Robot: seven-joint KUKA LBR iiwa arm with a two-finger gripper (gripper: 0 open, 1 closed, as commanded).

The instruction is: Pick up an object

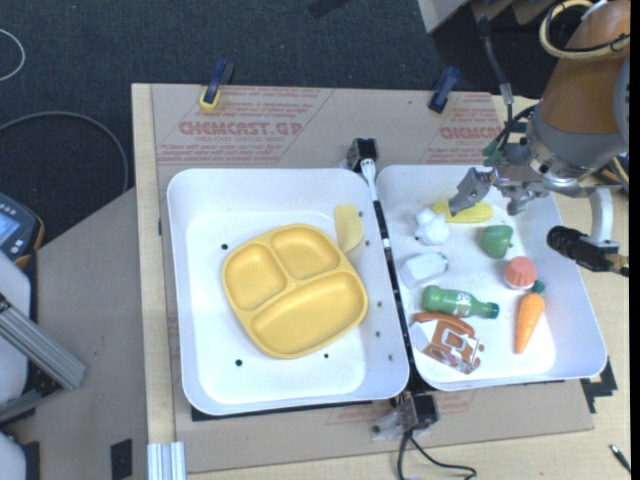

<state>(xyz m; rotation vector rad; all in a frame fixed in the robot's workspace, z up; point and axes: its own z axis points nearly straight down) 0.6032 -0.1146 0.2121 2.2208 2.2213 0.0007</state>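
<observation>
Camera view: the tool (492,194) hangs open over the right bin (580,313), its fingers straddling a yellow banana (470,213) at the bin's far side. A white toy (433,227) and green pepper (496,238) lie just beside; closing could nudge them or skid off the banana's curve.

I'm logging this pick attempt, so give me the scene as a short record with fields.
hand: over the right bin's far end, above the yellow banana
left bin: yellow divided plate, small yellow piece beside it
right bin: banana, green pepper, green bottle, carrot, red fruit, white items, orange packet
</observation>
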